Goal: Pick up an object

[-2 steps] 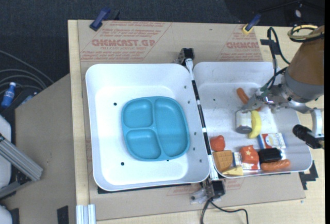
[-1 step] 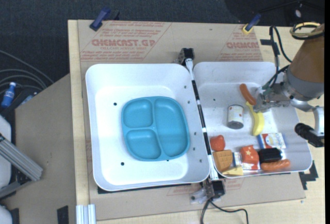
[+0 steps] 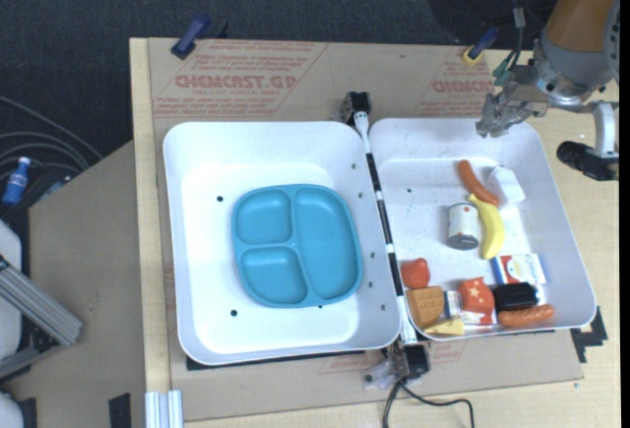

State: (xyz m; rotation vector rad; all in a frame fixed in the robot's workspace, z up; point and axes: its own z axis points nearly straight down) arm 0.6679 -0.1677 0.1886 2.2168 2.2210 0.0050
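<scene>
Yellow stands out most in the right bin (image 3: 551, 170) — a banana (image 3: 490, 227) lying roughly lengthwise near the middle, its upper end close to an orange-red hot dog (image 3: 476, 183) and its left side just beside a small grey can (image 3: 462, 225). It looks like the likeliest thing to go for, though the task names no one object. The claw (image 3: 495, 117) hangs over the far rim of that bin, well apart from the banana, with nothing seen in it; whether it stands apart or together I cannot tell at this size.

To do the reach well, I would judge the arm needs to travel toward the near side and come down across the banana's narrow width, clear of the can so it is not knocked over. The banana's curved, smooth skin may slip if caught near a tip — its thicker middle is the safer place.
</scene>
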